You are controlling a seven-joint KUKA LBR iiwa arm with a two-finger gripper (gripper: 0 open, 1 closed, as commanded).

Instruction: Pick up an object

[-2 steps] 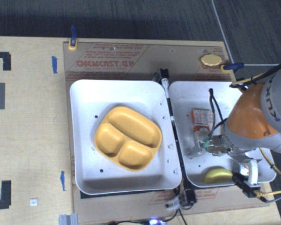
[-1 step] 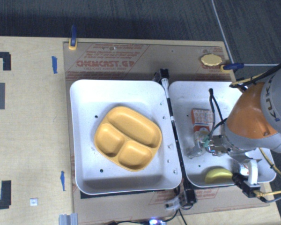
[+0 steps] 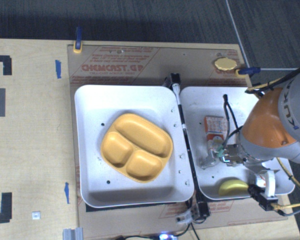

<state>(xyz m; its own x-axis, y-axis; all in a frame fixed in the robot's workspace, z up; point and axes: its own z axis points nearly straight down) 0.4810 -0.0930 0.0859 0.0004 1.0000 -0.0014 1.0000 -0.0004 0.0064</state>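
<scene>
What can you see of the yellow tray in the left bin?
The yellow tray looks like smooth moulded plastic with rounded corners and three raised sections: one long section along its far side and two smaller ones on its near side. It lies upside down by the look of it, turned at an angle, near the middle of the left bin. It rests on the bin floor, clear of the walls.

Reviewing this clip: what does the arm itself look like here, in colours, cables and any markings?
The arm enters from the right of the camera view, with a grey body and a broad, rounded orange band above the wrist. Part of a dark letter shows on its grey shell near the frame edge. Black cables loop from the wrist area. The metallic grey gripper assembly carries a small green light.
</scene>
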